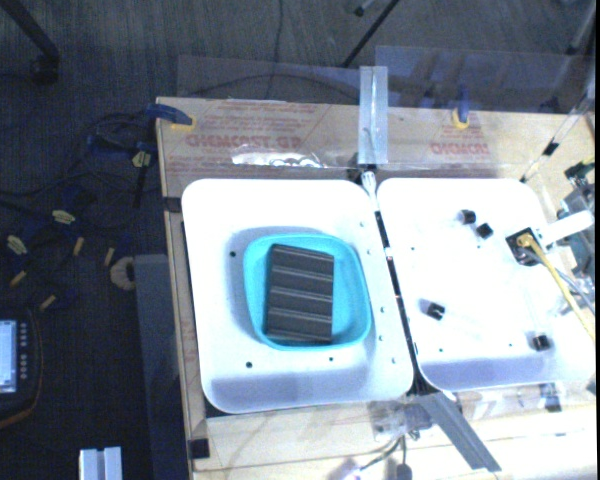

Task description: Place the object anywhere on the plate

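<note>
In the shallow white left bin, a light-blue rounded-square plate sits near the middle. A dark grey ribbed rectangular block lies flat on the plate's centre, long side running towards the bin's far edge, slightly skewed. The shallow white right bin holds several small black pieces scattered well apart.

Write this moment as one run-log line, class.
object: dark ribbed block | place: on blue plate, left bin | right bin: small dark bits | placement: looks done
</note>
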`<action>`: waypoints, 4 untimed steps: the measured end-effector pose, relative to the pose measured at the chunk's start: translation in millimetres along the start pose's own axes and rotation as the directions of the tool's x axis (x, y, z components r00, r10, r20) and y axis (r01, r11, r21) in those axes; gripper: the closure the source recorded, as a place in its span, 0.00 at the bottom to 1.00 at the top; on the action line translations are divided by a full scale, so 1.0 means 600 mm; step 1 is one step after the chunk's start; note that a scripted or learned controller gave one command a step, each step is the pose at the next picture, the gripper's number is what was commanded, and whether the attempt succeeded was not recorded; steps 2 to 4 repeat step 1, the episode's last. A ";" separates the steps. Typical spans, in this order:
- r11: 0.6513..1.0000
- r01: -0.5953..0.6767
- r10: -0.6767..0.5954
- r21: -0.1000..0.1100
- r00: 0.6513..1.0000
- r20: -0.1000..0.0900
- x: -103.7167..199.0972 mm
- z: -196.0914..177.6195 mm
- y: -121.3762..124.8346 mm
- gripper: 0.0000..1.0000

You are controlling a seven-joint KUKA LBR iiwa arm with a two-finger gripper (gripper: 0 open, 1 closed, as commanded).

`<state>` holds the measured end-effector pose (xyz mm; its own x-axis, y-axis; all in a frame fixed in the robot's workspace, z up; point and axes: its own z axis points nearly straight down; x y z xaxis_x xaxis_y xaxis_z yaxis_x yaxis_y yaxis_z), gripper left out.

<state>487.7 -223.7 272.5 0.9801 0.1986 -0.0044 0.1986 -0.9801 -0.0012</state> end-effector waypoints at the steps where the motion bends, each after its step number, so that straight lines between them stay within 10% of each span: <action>1: 1.000 0.003 -0.003 -0.001 1.000 0.000 0.117 -0.022 0.023 0.00; 4: 1.000 0.003 -0.003 -0.001 1.000 0.000 0.117 -0.022 0.023 0.00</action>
